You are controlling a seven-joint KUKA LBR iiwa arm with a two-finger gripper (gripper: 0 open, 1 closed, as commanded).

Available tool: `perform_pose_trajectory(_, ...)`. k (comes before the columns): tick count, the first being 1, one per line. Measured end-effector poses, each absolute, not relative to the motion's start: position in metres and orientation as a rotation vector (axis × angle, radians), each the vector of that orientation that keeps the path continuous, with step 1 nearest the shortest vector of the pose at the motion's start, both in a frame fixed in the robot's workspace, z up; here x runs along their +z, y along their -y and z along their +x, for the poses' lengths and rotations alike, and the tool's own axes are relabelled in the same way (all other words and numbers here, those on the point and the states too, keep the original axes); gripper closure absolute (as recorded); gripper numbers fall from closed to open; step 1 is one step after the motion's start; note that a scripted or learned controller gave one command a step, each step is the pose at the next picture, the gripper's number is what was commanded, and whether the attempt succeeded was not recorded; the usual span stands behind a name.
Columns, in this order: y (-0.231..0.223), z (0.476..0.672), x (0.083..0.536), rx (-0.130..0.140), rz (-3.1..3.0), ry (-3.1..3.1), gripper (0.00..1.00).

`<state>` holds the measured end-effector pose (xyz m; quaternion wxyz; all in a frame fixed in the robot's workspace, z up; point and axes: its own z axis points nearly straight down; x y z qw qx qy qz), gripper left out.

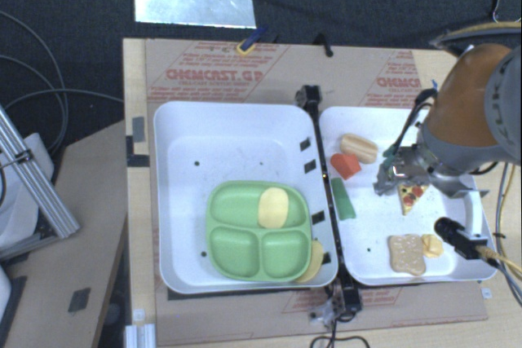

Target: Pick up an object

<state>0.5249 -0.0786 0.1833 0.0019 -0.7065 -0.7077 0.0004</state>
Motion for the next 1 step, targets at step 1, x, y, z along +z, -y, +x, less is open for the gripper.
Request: perform_pose_trajectory(1,0.0859,0.4875,0.0795,0.003,-2.221,2.217,1.0)
